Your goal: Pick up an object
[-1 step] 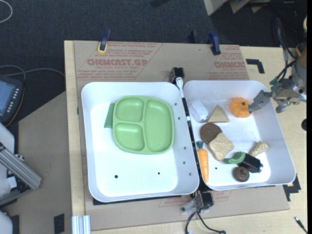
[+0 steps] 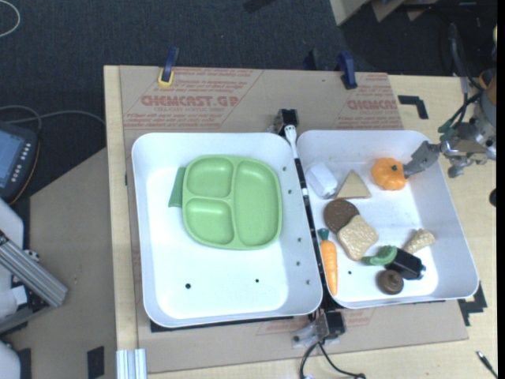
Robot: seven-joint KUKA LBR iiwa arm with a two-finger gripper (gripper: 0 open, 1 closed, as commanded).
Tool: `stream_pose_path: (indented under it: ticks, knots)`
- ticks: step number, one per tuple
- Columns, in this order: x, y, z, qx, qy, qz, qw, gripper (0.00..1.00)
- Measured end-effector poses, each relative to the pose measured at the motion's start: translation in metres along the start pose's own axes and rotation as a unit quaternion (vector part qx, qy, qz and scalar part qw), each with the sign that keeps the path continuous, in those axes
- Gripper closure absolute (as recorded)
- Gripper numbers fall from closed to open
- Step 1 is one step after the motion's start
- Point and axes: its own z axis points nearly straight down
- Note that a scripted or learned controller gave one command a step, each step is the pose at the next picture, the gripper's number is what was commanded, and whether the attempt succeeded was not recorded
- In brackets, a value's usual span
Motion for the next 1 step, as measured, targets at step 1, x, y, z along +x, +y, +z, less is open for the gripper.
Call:
stream_pose_path:
  ticks: [1]
  knots:
    - [-0.0005, 0.0018, 0.0428, 0.003, 0.001, 0.0, 1.0, 0.0]
